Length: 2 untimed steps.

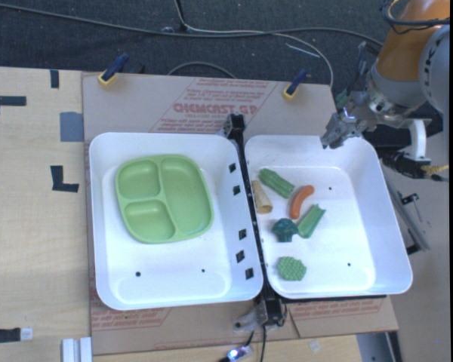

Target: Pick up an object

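While glossy, bin (377,225) holds knobbly broccoli (285,229) (green).

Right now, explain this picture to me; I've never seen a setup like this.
This is one camera fixed above a bench, looking down at a slant. The grey machine with the orange band at the right is a robot arm; its gripper, a two-finger claw, hangs over the far rim of the right bin. I see nothing held in it. Its job is to pick up an object. The left bin holds a green plate with compartments. The right bin holds small toy foods: a pickle, a sausage, broccoli, a green wedge, a tan piece and a green round piece.
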Each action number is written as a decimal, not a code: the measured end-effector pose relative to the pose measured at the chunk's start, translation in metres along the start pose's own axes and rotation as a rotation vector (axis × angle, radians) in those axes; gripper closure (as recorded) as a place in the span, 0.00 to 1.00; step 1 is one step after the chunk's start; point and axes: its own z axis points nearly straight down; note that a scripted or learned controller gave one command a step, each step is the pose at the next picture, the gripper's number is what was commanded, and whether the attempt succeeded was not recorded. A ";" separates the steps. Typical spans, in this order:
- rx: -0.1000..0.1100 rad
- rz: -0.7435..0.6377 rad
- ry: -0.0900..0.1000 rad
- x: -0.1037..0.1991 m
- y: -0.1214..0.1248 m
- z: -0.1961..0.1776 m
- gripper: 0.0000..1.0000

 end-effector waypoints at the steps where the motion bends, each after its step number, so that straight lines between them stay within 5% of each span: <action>1: 0.002 0.000 0.001 0.001 0.001 -0.050 1.00; 2: 0.008 -0.004 0.003 0.062 -0.012 -0.041 1.00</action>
